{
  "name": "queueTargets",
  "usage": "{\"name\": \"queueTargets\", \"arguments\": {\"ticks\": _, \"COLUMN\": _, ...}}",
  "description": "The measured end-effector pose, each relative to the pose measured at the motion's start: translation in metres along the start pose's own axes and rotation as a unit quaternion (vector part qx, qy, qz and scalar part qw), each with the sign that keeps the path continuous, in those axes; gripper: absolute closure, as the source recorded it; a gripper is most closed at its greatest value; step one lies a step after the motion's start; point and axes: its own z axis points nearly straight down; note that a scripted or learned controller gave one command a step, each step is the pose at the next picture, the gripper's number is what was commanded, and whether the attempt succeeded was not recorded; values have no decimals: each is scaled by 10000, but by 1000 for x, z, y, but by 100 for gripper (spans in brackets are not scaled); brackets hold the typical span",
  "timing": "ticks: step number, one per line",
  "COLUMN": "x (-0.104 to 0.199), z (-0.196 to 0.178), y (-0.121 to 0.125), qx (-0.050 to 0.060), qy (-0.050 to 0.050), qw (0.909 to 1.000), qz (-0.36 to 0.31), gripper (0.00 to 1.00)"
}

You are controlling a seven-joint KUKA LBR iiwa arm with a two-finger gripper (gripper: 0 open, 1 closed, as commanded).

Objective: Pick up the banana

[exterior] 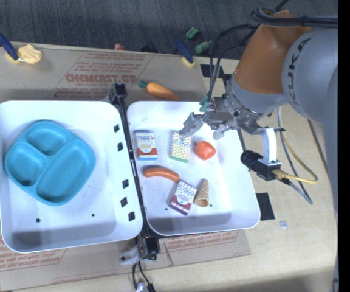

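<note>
— Looking for the banana (30,55): anywhere in the right bin (239,215)?

— Not there. Likeliest match is a small pale-yellow piece at the far left corner of the cardboard sheet (90,72), outside both bins and touching a blue clamp (6,44). Too small to be sure of.

— And the gripper (206,125)?

— Hanging over the far part of the right bin, just above a patterned carton (180,147) and a red round thing (205,150). Spread or pressed together: cannot tell. Carrying nothing visible.

— So which way to go?

— Leftward and toward the far edge, across the whole left bin (5,236) and past its far left corner. Well apart, then, probably at the limit of reach for an arm coming in from the right.

— Long axis of the yellow piece?

— Roughly along the sheet's far edge, at a guess; too blurred to set a wrist angle from
</note>
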Motion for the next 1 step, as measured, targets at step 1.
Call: {"name": "queueTargets", "arguments": {"ticks": 1, "x": 90, "z": 69, "y": -59, "qx": 12, "qy": 2, "qw": 10000, "qz": 7, "gripper": 0}}
